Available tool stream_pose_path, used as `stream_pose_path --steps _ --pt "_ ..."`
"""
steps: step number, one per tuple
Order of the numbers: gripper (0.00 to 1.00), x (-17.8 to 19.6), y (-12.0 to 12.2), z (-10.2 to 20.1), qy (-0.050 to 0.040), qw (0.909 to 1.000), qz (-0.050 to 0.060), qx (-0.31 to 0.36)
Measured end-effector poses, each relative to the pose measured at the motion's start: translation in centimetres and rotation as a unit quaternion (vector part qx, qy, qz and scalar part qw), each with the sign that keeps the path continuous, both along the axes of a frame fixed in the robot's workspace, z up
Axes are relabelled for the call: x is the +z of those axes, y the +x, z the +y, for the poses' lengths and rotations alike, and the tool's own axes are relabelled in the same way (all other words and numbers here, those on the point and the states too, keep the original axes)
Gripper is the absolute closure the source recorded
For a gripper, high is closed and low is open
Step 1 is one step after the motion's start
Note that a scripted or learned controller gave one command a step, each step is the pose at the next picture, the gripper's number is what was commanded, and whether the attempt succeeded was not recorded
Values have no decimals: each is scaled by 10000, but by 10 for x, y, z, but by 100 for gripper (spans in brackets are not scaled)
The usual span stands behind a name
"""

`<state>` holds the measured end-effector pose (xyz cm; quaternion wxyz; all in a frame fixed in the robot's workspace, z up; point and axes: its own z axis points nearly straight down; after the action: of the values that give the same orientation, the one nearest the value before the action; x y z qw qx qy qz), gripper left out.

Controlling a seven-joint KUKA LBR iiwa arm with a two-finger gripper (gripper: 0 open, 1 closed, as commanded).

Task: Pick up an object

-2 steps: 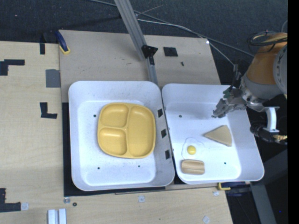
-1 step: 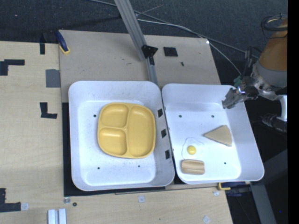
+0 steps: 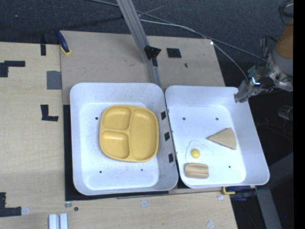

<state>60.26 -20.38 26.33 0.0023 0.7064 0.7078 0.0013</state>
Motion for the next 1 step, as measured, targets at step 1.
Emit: stream_pose_path --steps 1 --pt "100 -5 6 59 14 10000 28 21"
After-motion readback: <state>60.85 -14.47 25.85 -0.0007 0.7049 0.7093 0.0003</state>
